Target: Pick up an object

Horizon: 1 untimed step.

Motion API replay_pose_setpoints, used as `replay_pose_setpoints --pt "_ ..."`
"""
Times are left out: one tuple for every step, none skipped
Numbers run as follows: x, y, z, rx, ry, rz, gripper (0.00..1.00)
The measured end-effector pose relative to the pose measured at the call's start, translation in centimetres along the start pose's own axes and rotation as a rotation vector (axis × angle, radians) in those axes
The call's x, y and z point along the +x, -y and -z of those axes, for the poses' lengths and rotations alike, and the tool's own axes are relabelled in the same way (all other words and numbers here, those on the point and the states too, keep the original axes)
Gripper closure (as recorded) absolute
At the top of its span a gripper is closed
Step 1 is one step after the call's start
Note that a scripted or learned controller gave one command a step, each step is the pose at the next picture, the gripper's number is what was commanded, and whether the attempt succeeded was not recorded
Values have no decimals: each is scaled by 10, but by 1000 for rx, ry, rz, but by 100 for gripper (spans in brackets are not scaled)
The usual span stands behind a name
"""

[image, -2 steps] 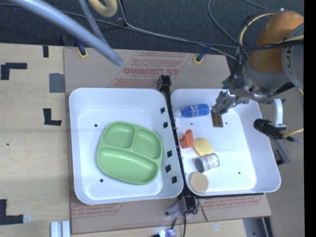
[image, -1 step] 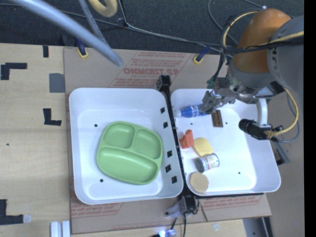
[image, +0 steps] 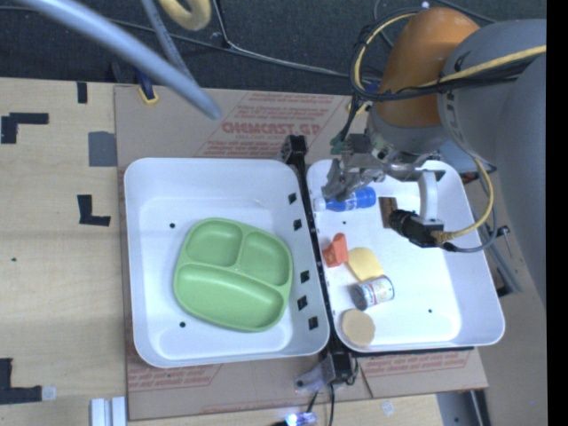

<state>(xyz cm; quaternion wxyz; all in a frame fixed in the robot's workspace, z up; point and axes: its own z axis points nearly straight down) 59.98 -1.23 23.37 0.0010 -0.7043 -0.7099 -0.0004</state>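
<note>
From my remote seat I read the table (image: 53, 238) left to right. The left bin (image: 146, 185) carried a green divided plate (image: 233, 273) near its middle, nothing else in it that I could make out. The right bin (image: 475, 313) held the candidates: a blue bottle (image: 351, 201) near its far left corner, then an orange piece (image: 335, 251), a yellow block (image: 364, 262), a small can (image: 374, 292) on its side and a tan disc (image: 358, 327) strung along the left wall toward the near edge.

The end effector (image: 346, 177) sat directly over the blue bottle, seemingly touching or just above it; I could not tell how it stood, since the wrist hid that part.

My judgement was that the bottle was the target and the descent was nearly done. The risks I saw: the bottle lay close against the divider, so one side could strike the bin wall rather than clear it, and a rounded bottle lying down could roll or squirt out under a closing grip.
</note>
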Motion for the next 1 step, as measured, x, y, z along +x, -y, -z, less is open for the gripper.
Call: replay_pose_setpoints --pt "63 1 -8 2 2 -1 100"
